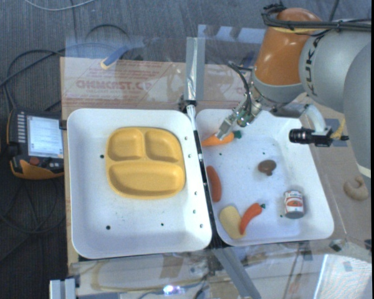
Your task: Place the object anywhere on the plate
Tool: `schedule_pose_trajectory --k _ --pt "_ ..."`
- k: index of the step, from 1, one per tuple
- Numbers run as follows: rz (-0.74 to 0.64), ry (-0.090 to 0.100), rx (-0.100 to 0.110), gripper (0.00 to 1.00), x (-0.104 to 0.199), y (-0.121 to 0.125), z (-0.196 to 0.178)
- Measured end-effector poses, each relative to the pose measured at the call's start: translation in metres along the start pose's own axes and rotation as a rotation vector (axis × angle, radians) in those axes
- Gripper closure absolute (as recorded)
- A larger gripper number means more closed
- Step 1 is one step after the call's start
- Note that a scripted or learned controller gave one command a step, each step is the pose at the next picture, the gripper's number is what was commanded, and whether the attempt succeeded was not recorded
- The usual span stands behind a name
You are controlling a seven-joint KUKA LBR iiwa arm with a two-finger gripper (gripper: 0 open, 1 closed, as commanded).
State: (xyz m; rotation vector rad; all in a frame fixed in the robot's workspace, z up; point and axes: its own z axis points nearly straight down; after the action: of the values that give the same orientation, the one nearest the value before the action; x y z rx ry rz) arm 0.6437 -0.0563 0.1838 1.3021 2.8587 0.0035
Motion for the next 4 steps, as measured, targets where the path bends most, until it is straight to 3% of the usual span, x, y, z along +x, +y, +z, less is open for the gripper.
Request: schedule_pose_trajectory --k 1,2,3,4 --pt "-0.354 0.000 0.001 1.00 0.070 0.051 0.000" --pt "-0.231 0.001 0.002 1.00 0.116 0.080 0.001" --pt "-0.146 0.000 0.001 1.00 0.111 0.090 0.001" --pt "-0.120 0.001 0.002 1.00 0.130 0.077 -0.006"
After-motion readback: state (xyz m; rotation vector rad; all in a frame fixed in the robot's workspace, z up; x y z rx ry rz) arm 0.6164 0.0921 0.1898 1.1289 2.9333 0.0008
